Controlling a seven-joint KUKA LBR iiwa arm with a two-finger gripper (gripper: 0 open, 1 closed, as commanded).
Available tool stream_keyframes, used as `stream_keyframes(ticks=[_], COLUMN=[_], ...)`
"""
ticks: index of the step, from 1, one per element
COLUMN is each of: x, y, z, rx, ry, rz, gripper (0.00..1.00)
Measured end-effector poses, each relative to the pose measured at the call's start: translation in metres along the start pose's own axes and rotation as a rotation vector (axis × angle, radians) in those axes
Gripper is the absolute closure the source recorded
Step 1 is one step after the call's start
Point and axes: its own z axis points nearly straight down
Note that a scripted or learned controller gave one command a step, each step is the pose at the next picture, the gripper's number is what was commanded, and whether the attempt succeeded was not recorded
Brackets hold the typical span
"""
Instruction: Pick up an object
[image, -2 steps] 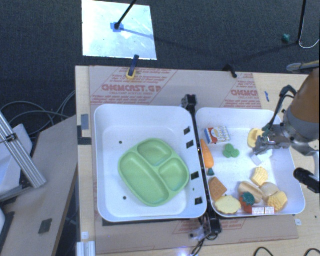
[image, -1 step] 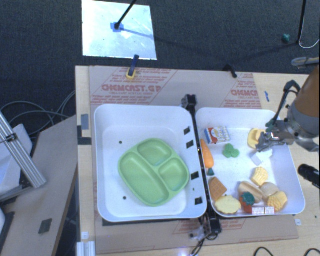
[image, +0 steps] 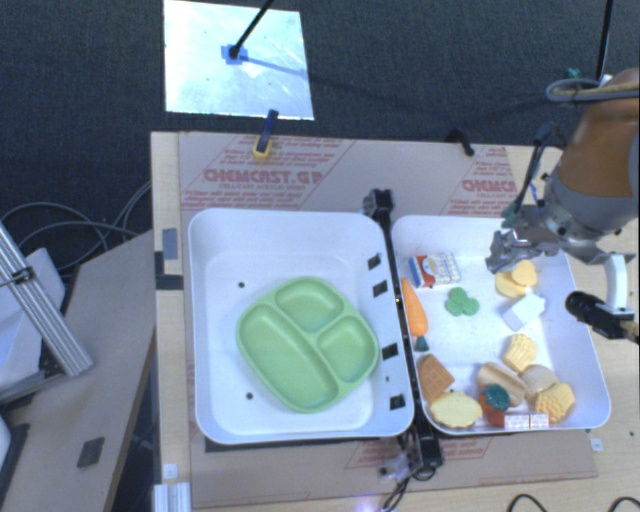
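end effector: (image: 512, 248) low over upper right part of the right bin (image: 590, 400), grey metal; released or clenched, cannot tell from this angle, nothing seen between its tips
nearest object: yellow wedge (image: 516, 279), cheese-like, smooth, rounded, just below the end effector, touching or nearly so
next to it: white block (image: 524, 311), flat faces, hard-looking
further out: green round piece (image: 461, 301); carton (image: 434, 270) lying flat; orange carrot (image: 414, 312), tapered, against the bin's left wall
bottom cluster: ridged yellow pieces (image: 519, 352), tan bread slice (image: 434, 376), packed and touching
left bin: (image: 215, 300) holds green divided tray (image: 306, 343), glossy plastic
table: (image: 260, 178) printed board
risk: smooth wedge likely slips or gets shoved onto the white block if the close is off-centre; crowded bottom pieces would jam a grasp
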Motion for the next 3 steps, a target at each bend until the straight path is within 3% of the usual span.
stream_keyframes(ticks=[1,3], x=[0.042,0.048], y=[0.044,0.048], z=[0.004,0.017], rx=[0.0,0.004], ry=[0.001,0.0], rz=[-0.001,0.003], gripper=[1.0,1.0])
